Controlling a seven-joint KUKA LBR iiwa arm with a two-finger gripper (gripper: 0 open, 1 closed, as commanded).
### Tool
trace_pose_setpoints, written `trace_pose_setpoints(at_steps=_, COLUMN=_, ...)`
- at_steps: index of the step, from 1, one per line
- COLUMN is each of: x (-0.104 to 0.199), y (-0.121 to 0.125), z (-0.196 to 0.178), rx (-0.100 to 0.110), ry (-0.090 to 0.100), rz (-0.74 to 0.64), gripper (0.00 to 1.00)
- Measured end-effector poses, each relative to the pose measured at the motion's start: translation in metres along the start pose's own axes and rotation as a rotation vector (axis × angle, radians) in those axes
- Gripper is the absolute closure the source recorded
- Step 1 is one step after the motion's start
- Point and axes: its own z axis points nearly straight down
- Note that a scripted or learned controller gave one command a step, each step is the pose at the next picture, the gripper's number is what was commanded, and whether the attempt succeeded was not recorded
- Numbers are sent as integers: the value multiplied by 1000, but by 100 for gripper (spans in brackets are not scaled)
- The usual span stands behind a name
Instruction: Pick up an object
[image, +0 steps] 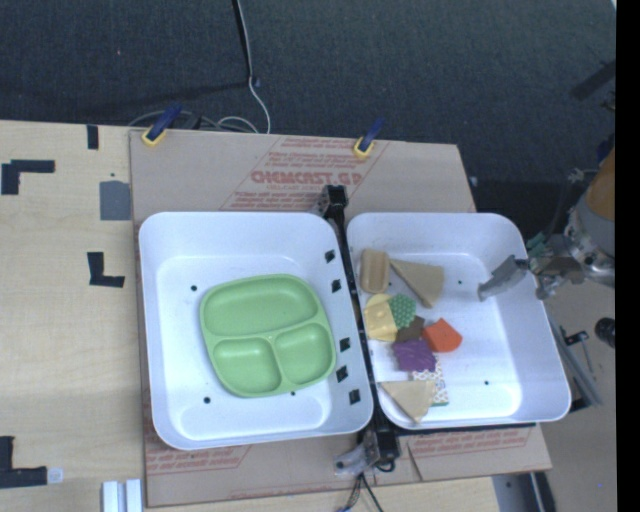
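Hovering: end effector hung over right bin's bare side, grip state unreadable | toys clustered near divider, untouched | green tray filled left bin.

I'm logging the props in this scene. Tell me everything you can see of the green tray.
The green tray is pale green and looks like smooth moulded plastic, a rounded rectangle with three compartments: one wide section along the far side and two smaller ones on the near side. It lies flat, turned slightly askew, near the middle of the left white bin, resting on its floor. Nothing sits in it.
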Motion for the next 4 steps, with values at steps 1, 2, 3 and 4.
trace_pose_setpoints(at_steps=1, x=57, y=94, z=65, rx=-4, ry=0, rz=-8, gripper=0)
trace_pose_setpoints(at_steps=2, x=109, y=95, z=130, rx=-10, ry=-4, rz=1, gripper=0)
trace_pose_setpoints(at_steps=3, x=107, y=136, z=138, rx=3, ry=-12, rz=-2, gripper=0)
trace_pose_setpoints(at_steps=4, x=106, y=135, z=138, rx=-1, ry=-11, rz=2, gripper=0)
